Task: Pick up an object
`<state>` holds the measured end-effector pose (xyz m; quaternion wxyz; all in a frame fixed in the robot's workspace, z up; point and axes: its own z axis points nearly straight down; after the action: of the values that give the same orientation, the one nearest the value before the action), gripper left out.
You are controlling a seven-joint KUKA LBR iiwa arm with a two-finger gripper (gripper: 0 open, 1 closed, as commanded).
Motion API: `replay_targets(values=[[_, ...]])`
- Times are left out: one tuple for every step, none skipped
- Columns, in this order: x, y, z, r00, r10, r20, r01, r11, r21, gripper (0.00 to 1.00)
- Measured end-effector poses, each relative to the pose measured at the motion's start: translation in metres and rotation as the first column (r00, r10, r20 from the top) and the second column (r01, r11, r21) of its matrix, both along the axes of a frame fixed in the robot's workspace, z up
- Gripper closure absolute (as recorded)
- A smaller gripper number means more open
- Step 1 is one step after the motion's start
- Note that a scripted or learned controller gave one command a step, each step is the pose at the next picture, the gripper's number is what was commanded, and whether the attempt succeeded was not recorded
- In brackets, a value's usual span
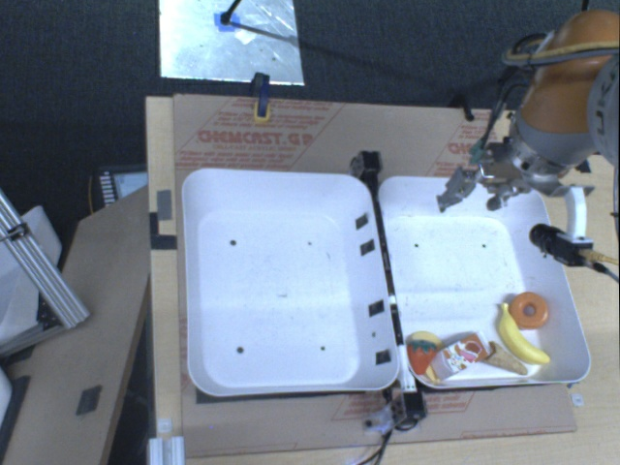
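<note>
Camera view: gripper point(475, 190) hangs over the right bin's point(455, 260) far edge, fingers spread, holding nothing. Banana point(519, 337), orange ring point(529, 309) and packet point(457, 356) lie along the bin's near right corner.

Silver sheet point(231, 25) lying above the bench; yellow clamp point(262, 98) gripping the cardboard's point(291, 134) top edge; aluminium rail point(39, 269) leaning at left.

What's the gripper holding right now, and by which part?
Nothing. The gripper hangs over the right bin's far edge with nothing between its fingers. The banana and the other items lie at the bin's near edge, apart from it.
</note>
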<state>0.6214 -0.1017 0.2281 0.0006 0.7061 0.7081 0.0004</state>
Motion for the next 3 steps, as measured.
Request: replay_targets(values=[[-0.042, -0.001, 0.108, 1.0, -0.001, 0.01, 0.001, 1.0, -0.001, 0.0], [-0.067, 0.098, 0.226, 1.0, 0.012, 0.015, -0.013, 1.0, 0.003, 0.0], [-0.137, 0.105, 0.314, 1.0, 0.004, 0.014, -0.004, 1.0, 0.002, 0.0]])
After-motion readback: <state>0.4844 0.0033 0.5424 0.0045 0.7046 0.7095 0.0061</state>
